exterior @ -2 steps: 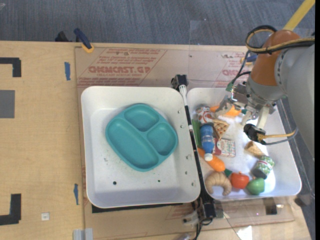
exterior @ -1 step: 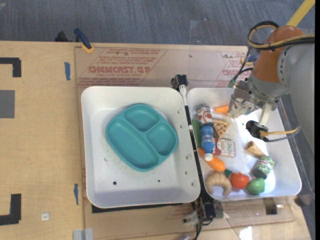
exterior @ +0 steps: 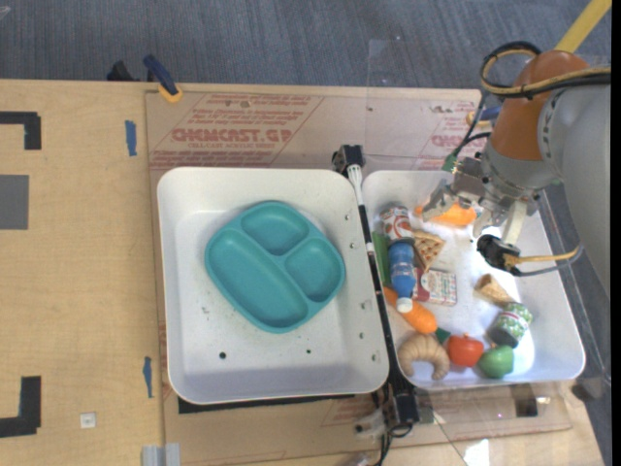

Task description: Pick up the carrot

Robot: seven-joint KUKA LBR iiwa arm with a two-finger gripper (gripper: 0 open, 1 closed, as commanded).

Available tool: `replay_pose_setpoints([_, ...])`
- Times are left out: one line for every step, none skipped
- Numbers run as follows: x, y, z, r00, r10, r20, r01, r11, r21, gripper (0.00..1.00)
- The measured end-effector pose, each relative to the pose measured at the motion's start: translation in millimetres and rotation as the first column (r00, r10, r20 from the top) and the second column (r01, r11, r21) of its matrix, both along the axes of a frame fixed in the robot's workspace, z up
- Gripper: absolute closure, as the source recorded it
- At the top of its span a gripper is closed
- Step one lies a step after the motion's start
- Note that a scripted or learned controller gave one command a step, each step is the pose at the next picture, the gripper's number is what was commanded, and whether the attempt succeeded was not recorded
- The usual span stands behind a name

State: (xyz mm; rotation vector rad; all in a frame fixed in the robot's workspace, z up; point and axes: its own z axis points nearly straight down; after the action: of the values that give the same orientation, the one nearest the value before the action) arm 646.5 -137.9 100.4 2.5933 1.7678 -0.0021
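The carrot (exterior: pixel 418 316) lay untouched low in the right bin (exterior: pixel 568 330), so the pick was undone; whether the gripper (exterior: pixel 456 208) pinched anything I could not tell.

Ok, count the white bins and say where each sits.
2. Left bin holds a teal plate; right bin holds the toy food, under the arm.

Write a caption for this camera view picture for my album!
Grey robot arm's gripper hovers over a white bin of toy food, near the orange carrot.

Robot lab: taped cardboard bench (exterior: pixel 78 260), white bins (exterior: pixel 175 289).
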Motion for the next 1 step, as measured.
replay_pose_setpoints([-13.6, -43.4, -13.0, 1.000, -0.031, -0.003, 0.031, 1.000, 0.003, 0.00])
